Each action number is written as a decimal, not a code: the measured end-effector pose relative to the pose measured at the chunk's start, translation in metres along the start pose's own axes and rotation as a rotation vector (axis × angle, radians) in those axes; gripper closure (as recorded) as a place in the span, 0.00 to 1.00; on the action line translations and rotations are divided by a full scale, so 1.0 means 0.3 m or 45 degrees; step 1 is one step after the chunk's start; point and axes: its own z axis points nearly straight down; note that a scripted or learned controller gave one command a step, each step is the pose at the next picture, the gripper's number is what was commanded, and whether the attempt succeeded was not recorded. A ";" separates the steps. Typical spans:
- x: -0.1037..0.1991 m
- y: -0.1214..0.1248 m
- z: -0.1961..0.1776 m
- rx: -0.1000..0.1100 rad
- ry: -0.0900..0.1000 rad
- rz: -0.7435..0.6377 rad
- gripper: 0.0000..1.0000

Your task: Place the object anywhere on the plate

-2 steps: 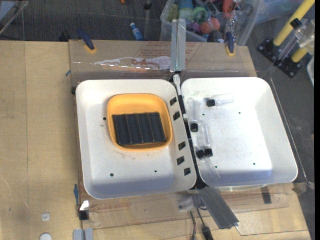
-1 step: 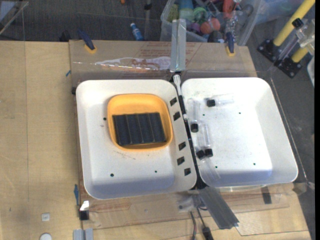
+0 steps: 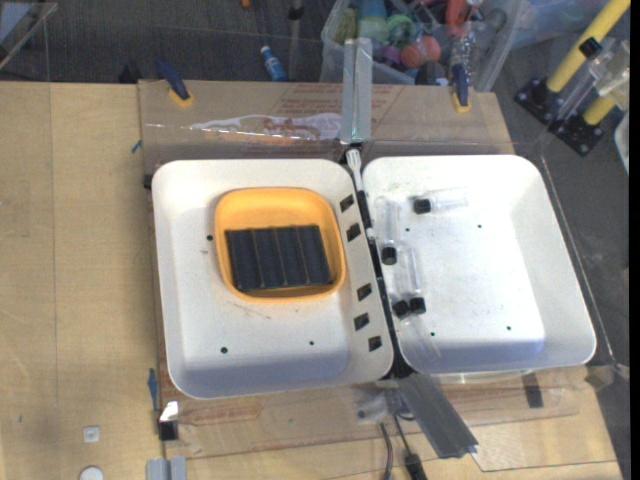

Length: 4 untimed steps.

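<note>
- We look down on a pale wooden bench (image 3: 60, 268) with dark floor beyond its far edge.
- The object, a dark ribbed rectangular block (image 3: 277, 256), lies flat on the orange plate (image 3: 275, 200), wholly inside its rim and towards its near side.
- The plate sits in the left bin (image 3: 190, 348), a little towards the far side and the inner wall.
- The right bin (image 3: 500, 298) touches the left one along a seam lined with small black tabs (image 3: 362, 290).
- In the right bin, close to that seam, lie a few small clear pieces with black ends (image 3: 407, 307); we cannot make out what they are.
- We cannot tell how the gripper is set.
- Beyond the bins stands a clear tub of coloured toys (image 3: 420, 18).
</note>
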 end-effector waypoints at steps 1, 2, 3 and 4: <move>-0.001 -0.001 0.000 -0.001 0.000 0.019 1.00; -0.006 -0.004 -0.001 -0.002 0.000 0.061 1.00; -0.006 -0.004 -0.001 -0.002 0.001 0.069 1.00; -0.003 -0.003 -0.002 0.000 0.003 -0.432 1.00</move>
